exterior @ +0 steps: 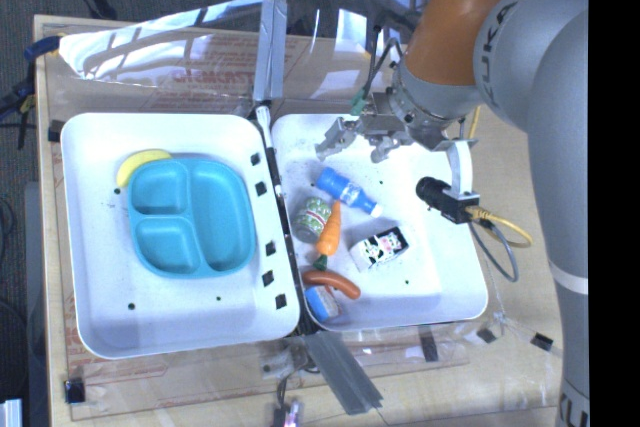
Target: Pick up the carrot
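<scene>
Gripper (356, 144): fingers spread apart, holding nothing, above the far part of the right bin (455, 290) | Carrot (329, 227): lies near that bin's left side, between a blue bottle (347, 189) and a sausage (333, 284) | Left bin (85, 245): holds a blue divided tray (192, 218).

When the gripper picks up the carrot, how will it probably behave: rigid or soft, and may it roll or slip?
The carrot looks like a smooth moulded toy, so it is probably rigid and light. Its tapered, rounded body may slip out of a pinch or roll. It leans against the round patterned ball, which could shift when touched.
</scene>
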Controlling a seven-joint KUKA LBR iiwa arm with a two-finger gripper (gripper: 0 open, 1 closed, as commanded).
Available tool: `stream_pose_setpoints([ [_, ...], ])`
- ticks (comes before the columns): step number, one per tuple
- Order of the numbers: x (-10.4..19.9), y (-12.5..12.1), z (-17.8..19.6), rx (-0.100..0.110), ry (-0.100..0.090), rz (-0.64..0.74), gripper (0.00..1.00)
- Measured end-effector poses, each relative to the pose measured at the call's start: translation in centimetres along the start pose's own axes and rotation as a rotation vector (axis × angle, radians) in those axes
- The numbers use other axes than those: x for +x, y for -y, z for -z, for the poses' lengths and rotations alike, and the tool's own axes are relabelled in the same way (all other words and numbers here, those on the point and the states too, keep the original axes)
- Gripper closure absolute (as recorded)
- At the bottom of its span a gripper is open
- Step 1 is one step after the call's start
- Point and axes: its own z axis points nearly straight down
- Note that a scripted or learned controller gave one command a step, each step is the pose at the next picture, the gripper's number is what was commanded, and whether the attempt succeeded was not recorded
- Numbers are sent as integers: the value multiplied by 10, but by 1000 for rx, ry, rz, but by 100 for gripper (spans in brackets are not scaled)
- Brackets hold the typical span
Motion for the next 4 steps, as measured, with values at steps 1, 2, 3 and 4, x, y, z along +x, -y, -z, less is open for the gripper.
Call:
stream_pose_setpoints([
  [1, -13, 42, -148, -1, -1, -275, 0],
  [2, -13, 39, -135, -7, 0, -269, 100],
  [3, -75, 82, -137, -26, 3, -151, 100],
  [4, -74, 87, -144, -11, 0, -151, 0],
])
